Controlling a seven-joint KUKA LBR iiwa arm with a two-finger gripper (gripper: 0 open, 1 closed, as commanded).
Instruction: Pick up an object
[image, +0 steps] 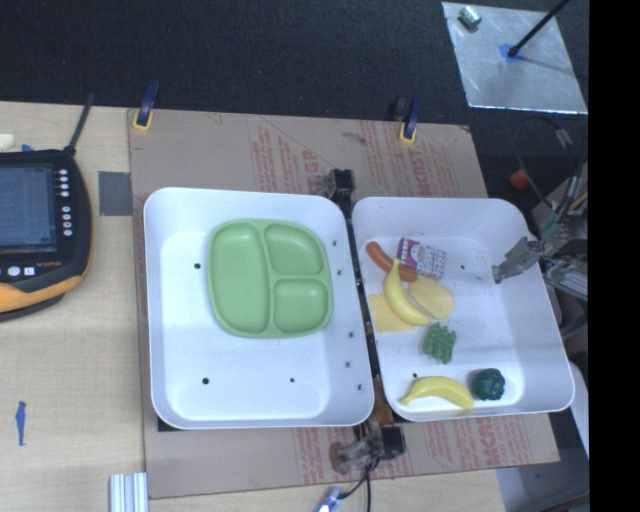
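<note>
Fingers (512, 262) beside yellow banana (404, 295)

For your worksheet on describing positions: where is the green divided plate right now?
The green divided plate lies in the left bin, toward its upper middle, just left of the wall shared with the right bin.

From my feed: light wood tabletop (70, 400), cardboard sheet (300, 150) clamped on it, dark carpet floor (250, 50) toward 12 o'clock.

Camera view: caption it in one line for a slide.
Tool at the right bin's edge; toy food inside, green divided plate in the left bin.
</note>
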